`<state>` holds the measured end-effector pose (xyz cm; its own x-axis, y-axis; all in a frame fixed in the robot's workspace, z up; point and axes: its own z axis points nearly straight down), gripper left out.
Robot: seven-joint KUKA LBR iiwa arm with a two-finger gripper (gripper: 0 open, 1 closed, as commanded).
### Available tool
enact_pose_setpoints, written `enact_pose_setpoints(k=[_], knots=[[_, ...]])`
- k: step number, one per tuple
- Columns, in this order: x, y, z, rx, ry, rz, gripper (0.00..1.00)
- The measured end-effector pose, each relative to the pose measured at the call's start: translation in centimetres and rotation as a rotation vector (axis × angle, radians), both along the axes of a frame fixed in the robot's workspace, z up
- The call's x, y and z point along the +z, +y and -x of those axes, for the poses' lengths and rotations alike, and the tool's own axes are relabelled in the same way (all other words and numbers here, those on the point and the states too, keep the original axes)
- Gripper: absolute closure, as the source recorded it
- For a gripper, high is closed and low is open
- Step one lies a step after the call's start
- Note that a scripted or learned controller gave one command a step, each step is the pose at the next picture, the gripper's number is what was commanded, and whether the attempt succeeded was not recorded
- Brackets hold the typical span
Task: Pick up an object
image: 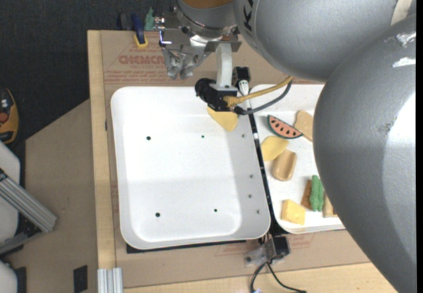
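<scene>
My gripper (182,71) hangs over the cardboard just beyond the far rim of the left bin (172,172). I see nothing held in it. A pale yellow piece (223,119) lies in the left bin's far right corner, against the dividing wall and a little to the right of and nearer than the gripper. The right bin (310,227) holds a watermelon slice (283,127), a yellow lemon-like piece (273,147), a tan bread-like piece (284,166), a green vegetable (316,192), a yellow block (293,212) and a tan wedge (305,123).
The big grey arm covers the right bin's far and right parts. A blue and yellow clamp (139,28) sits at the bench's far edge, left of the gripper. Cables and a small black box (276,247) lie at the front between the bins.
</scene>
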<state>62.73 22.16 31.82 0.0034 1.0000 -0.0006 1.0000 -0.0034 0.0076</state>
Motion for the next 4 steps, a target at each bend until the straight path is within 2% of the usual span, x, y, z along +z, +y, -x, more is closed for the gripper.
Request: enact_pose_setpoints(k=[1, 2, 3, 4], knots=[[-2.1, -8.0, 3.5, -0.005, 0.014, 0.003, 1.00], [0.2, -0.7, 7.3, 0.012, 0.007, -0.004, 1.00], [1.7, 0.5, 14.0, 0.009, 0.012, -0.002, 1.00], [2.7, -3.2, 14.9, 0.000, 0.010, 0.000, 1.00]])
